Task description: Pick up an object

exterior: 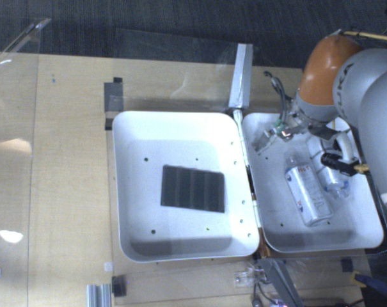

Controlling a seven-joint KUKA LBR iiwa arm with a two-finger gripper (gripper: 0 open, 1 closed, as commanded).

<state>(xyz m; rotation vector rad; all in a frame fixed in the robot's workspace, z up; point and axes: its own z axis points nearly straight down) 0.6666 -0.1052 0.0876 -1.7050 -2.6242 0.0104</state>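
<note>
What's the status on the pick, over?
Tool low in right bin's far left corner, nothing seen held. Clear bottle lying mid-bin, apart from it. Dark ribbed pad in left bin.

We cannot see the fingers of the gripper [279, 131]; they blur into cables at the right bin's [321, 238] far corner. The arm [366, 88] runs off the right edge and covers that bin's right rim. Print on the bottle [308, 194] is too small to read, and the objects beside it stay unclear
</note>
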